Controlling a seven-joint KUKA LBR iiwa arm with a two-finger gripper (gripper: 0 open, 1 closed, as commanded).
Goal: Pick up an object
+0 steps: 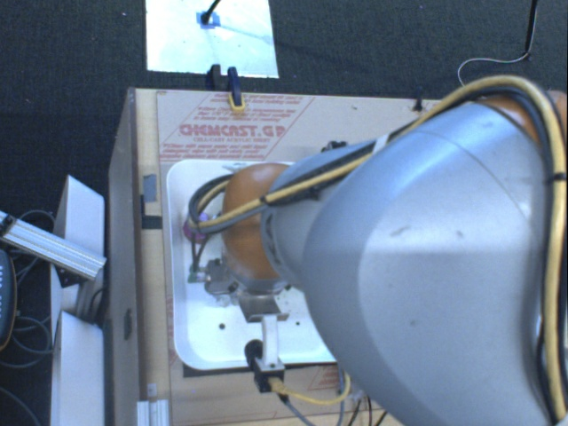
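My gripper [216, 282] reaches down into the left white bin [191, 335], below the orange wrist band [244, 224]. The arm's grey body hides most of it. A small purple thing [190, 229] shows by the bin's left wall, just left of the wrist. A small green bit [191, 276] lies lower down, close to the gripper's left side. I cannot tell whether either one touches the gripper. The bin floor under the wrist is hidden.
The arm covers the right bin and most of the bench. A brown board with red lettering [232, 130] lies behind the bins. The bin's left wall [173, 264] stands close to the gripper. Bare white floor [213, 335] shows at the bin's front left.
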